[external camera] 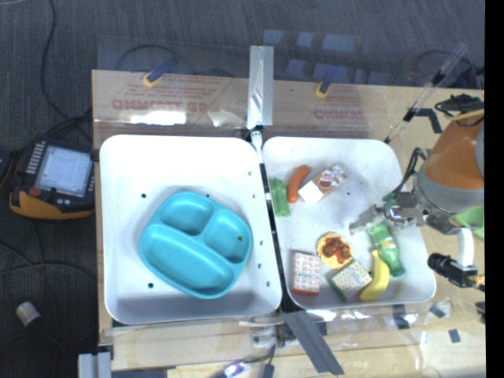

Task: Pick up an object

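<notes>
Green bottle lies just beneath the claw; claw's grip unclear.

Faint reddish mirrored lettering on the clear sheet behind the bins, not legible

We find a robotics laboratory test station. A plywood bench stands on dark grey carpet, bearing two shallow white bins stocked with toy food and a blue divided tray. Loose cables cross the floor, and a handheld control pendant with a lit screen lies left of the bench.
</notes>
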Action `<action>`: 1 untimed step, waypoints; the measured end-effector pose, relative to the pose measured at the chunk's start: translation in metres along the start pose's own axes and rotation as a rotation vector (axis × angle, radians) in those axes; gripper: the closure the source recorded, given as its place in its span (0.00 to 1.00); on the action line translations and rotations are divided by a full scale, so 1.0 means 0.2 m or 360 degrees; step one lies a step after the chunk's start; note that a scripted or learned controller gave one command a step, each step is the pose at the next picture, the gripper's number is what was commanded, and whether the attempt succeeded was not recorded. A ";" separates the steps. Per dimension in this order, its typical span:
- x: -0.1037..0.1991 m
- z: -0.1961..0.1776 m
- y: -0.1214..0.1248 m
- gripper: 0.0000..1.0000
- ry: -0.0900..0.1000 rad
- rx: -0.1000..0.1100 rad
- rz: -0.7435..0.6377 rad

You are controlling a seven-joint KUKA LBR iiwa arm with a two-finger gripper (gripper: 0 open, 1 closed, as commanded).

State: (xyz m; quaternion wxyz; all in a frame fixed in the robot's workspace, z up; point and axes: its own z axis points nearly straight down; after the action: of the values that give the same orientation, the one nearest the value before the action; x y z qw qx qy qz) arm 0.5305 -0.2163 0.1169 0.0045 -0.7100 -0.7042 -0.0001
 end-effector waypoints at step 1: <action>0.02 0.10 0.08 0.00 0.0014 -0.0028 0.0166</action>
State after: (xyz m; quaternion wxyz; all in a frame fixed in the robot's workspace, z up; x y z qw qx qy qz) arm 0.5456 -0.2120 0.0959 0.0012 -0.7458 -0.6661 -0.0092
